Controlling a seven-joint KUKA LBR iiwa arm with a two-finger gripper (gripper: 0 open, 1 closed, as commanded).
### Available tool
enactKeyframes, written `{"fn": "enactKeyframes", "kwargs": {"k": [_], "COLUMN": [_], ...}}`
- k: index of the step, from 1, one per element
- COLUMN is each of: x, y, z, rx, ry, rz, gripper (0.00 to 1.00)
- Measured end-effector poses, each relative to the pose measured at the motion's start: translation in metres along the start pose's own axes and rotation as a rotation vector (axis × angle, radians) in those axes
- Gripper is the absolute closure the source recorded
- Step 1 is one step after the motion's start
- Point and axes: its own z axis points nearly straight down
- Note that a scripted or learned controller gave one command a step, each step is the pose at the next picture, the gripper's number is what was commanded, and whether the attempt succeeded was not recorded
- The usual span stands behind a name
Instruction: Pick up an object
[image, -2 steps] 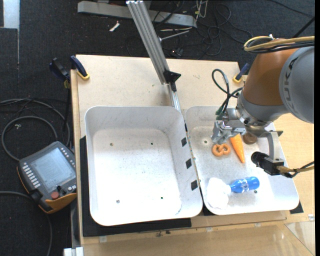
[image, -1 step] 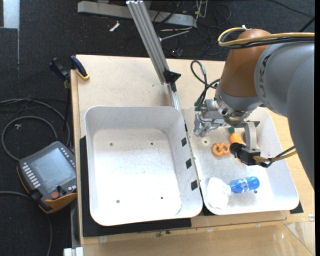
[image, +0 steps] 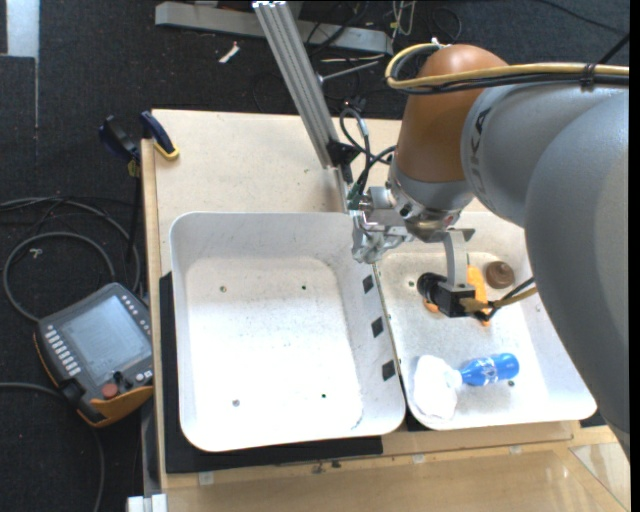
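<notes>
As I look down from the cam, the gripper (image: 372, 238) sits over the far end of the rim where the two bins meet, on the right bin's (image: 550, 385) side. From this angle I can't tell if it's apart or closed. The arm (image: 520, 130) comes in from the right, grey w/ the orange band (image: 445, 90) above the wrist, and covers the right bin's far-right part. The pickable stuff is all in the right bin. A blue bottle (image: 490, 369) lies on its side near the front edge, w/ a white wad (image: 435, 388) touching its left end. A brown round obj (image: 498, 273) sits further back, apart from both and off to the gripper's right. The left bin (image: 260, 330) is alongside, white floor w/ a few dark specks. On the bench (image: 230, 160), at the far-left corner, there's a blue-yellow clamp (image: 150, 135). Off the bench to the left, a pendant (image: 95, 345) lies on the dark floor.
</notes>
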Motion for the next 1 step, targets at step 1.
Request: {"fn": "enactKeyframes", "kwargs": {"k": [1], "x": [0.0550], "y": [0.0161], "z": [0.0025], "rx": [0.000], "ry": [0.002], "rz": [0.000], "gripper": [1.00]}}
